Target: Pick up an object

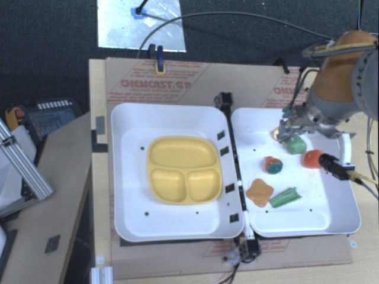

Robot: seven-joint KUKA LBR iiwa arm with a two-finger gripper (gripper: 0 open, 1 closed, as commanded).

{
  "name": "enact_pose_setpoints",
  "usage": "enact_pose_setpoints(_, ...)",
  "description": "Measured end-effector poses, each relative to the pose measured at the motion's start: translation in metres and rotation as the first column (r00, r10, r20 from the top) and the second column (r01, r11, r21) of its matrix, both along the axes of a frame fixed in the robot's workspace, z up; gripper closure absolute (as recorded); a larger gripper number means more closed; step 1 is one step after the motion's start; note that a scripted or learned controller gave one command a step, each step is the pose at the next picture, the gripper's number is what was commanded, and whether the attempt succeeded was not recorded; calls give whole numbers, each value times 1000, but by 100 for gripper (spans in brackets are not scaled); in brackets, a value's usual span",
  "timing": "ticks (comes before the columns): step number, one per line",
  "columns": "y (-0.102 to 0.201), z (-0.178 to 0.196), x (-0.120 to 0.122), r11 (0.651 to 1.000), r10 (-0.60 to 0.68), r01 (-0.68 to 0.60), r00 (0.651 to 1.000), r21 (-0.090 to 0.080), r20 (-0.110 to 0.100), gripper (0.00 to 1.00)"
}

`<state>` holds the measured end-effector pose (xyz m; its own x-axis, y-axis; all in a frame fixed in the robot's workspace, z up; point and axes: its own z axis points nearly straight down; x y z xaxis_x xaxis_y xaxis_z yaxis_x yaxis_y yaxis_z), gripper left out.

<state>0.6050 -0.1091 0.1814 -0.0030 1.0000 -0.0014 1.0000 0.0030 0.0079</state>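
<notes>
My gripper [288,132] hangs low over the back of the right bin [337,218], reaching in from the right. A light green rounded object [297,145] lies right at its tip, partly covered by it; I cannot see whether they touch. Further objects lie in the same bin: a red and teal ball [273,165] towards the middle, an orange-red object [312,158] to the right, a tan flat piece [259,192] and a green stick [284,197] near the front.
The left bin [127,158] holds a yellow three-part plate [183,169]. A black divider [232,158] runs between the bins. A black fitting [333,166] sticks in over the right bin's right wall.
</notes>
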Motion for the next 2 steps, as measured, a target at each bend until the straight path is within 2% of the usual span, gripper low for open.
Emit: enact_pose_setpoints(2,-2,77,-3,1000,1,-1,1000,1,-3,100)
